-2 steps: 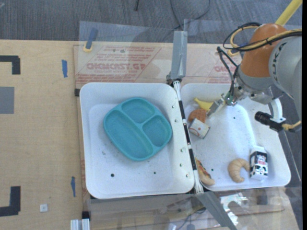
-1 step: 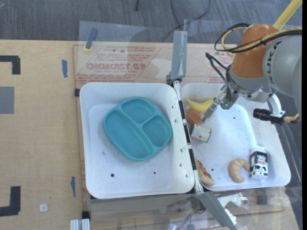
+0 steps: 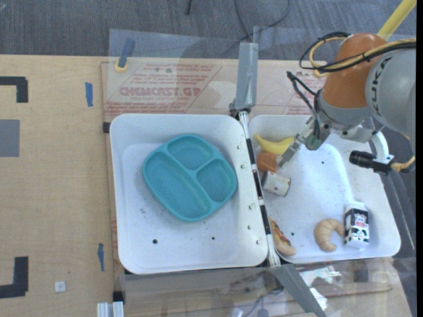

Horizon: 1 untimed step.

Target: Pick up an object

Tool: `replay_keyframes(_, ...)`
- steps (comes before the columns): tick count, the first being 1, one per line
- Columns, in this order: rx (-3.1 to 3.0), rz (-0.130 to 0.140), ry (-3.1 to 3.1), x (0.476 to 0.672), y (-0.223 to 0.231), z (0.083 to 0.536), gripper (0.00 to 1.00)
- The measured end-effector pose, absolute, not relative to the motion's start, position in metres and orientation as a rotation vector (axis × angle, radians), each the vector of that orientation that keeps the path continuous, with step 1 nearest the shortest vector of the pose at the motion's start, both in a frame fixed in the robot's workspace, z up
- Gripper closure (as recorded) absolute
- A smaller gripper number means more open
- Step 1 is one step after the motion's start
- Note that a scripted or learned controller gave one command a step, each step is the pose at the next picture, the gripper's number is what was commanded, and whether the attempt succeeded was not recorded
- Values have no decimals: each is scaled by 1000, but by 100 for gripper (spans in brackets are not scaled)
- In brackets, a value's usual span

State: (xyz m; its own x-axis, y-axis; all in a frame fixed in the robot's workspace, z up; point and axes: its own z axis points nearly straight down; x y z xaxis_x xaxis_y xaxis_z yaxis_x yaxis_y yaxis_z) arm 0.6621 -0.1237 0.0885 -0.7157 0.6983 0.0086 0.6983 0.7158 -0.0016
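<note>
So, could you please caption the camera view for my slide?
Gripper at a banana in the right bin; teal divided plate in the left.

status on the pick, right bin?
Tool low at right bin's upper-left corner, on the banana; grip unconfirmed. Orange item and small cup crowd close beside it. Croissant, milk carton lie apart.

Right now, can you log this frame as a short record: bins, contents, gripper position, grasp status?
left bin: teal divided plate
right bin: banana, orange item, small white cup, croissant, cow-print carton, pastry piece at the near-left edge
gripper: low in the right bin's far-left corner, beside the banana
grasp status: nothing seen between the fingers
finger state: cannot tell
</note>
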Motion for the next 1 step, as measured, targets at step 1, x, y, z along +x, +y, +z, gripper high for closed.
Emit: replay_keyframes(1, -1036, -2, -2968, 539, -130, 103, 0)
